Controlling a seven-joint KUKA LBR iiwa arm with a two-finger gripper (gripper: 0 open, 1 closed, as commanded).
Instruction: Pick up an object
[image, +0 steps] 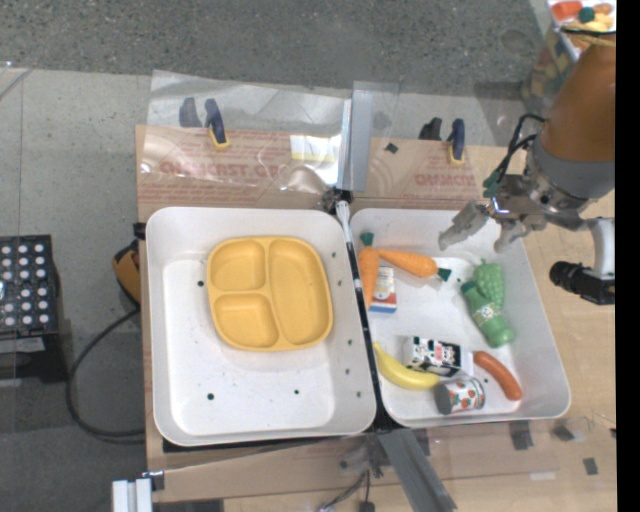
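Green toy (489, 303) upright-ish in right bin (548, 345), nearest the hand (484, 228); hand hovers above, fingers apart, empty, seemingly lined up for descent.

Grey arm (578, 178) w/ orange band, black cables, silver two-finger claw (487, 232).

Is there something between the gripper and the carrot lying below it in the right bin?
Nothing visible. The gripper hangs with fingers spread over the right bin, and only bare white floor shows between it and the carrot. The green toy lies off to the side.
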